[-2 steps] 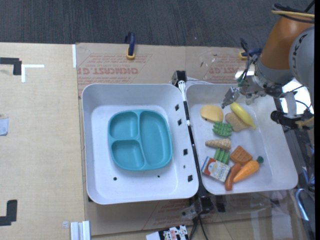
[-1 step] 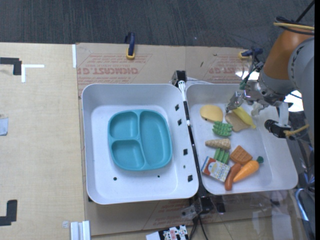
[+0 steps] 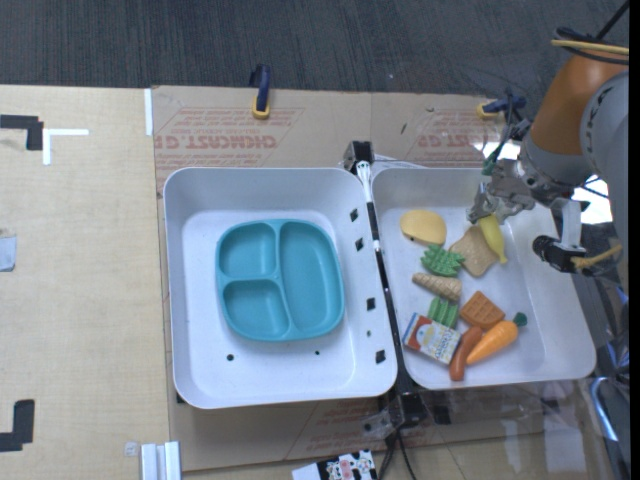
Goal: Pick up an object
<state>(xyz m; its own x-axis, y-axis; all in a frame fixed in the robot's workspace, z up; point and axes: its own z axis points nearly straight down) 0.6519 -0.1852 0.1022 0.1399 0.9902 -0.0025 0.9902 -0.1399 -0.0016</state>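
My gripper (image 3: 490, 208) hangs over the far edge of the right bin (image 3: 560, 338), just above a banana (image 3: 491, 239). Beside the banana lie a yellow chip (image 3: 424, 227) and a piece of bread (image 3: 472, 253). A carrot (image 3: 494, 340) and a small carton (image 3: 432, 339) rest near the bin's front edge. In the left bin (image 3: 190, 348) sits a blue divided plate (image 3: 279, 279).

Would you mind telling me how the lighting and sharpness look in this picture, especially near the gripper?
Camera view: light is even and soft over the left bin and teal tray; bright glare washes out the right bin rim beside the gripper, and the small toys there look slightly soft, so the fingers are hard to make out.
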